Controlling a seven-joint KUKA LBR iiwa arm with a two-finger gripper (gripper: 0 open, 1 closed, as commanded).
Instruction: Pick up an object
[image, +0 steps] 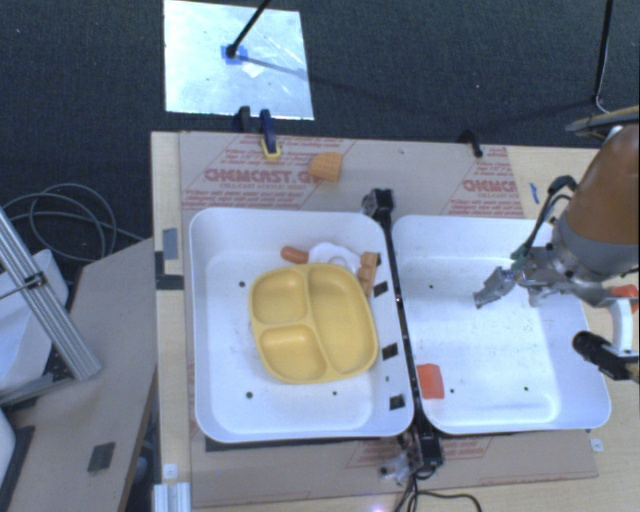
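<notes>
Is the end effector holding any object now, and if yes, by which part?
Nothing is held: the end effector hovers over the right bin, with no object between its fingers.

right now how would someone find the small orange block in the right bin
Look at the right-hand white bin. Go to its near-left corner, beside the divider between the bins. The small orange block lies flat there, the one bright thing on that bin's floor, far from the hand.

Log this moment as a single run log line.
pincer over right bin, nothing seen between fingers | orange block at right bin's near-left corner | yellow divided tray in left bin
</notes>
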